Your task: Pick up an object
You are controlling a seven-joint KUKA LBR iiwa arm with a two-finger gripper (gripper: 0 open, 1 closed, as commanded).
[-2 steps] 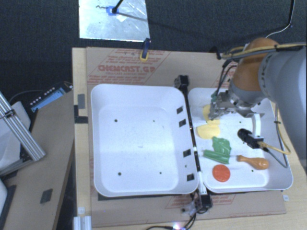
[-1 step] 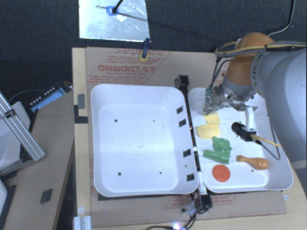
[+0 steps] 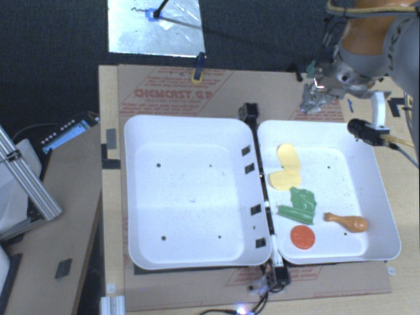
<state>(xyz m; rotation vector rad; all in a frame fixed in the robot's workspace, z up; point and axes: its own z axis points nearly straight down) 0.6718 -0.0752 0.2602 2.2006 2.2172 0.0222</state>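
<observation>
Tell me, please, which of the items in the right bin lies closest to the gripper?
The pale yellow piece, the uppermost item in the right bin, lies nearest the gripper; the others sit lower.

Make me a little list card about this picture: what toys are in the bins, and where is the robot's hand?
bins: two white bins side by side, left bin, right bin
toys in right bin: pale yellow piece, green toy, red round piece, orange-brown drumstick-shaped toy
gripper: above the bench, just past the right bin's far edge
held: nothing seen in it
</observation>
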